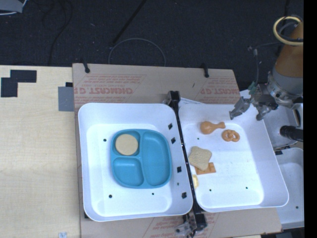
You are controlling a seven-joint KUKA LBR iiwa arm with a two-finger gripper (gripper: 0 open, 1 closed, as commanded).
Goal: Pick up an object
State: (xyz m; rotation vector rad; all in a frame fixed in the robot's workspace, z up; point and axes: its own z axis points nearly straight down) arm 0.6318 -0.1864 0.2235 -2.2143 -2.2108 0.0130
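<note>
Camera view, looking down at a slant. Counter (39, 148): pale wood, carrying two shallow white bins side by side on a cardboard sheet (148, 86).

Left bin (94, 118): holds a blue divided plate (148, 162) with a round tan biscuit (126, 144) in its upper left compartment.

Right bin (247, 182): holds four loose food pieces.
- Drumstick-shaped piece (212, 128), orange-brown; long axis runs nearly left to right, bulbous end to the left, thin end pointing right toward the pretzel.
- Pretzel (231, 136), just right of the drumstick, lying flat.
- Bread slice (200, 157), tan, lying partly over an orange cracker (210, 169).

Arm: grey with an orange band, entering from the right. Pincer (250, 109): above the upper right corner of the right bin, fingers spread wide and pointing down-left, nothing between them. It sits up and right of the pretzel, apart from every piece.
</note>
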